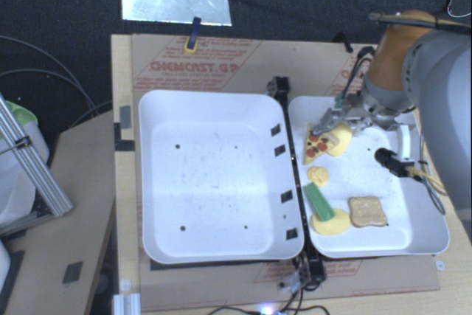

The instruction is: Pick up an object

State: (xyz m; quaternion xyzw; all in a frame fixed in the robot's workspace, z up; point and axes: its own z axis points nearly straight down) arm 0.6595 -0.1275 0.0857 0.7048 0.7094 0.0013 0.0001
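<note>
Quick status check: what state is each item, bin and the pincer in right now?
Pincer: down on the pizza slice.
Pizza slice: under the pincer, right bin.
Toast: lying flat.
Green stick: resting on a yellow piece.
Small yellow piece: loose.
Right bin: holds everything.

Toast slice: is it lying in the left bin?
No, the toast slice lies in the right bin, near its front edge beside a yellow piece; the left bin holds no toast.

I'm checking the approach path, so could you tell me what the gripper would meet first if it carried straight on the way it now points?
Probably the pizza slice: the gripper points down-left at it in the right bin. Depth is unclear.
</note>
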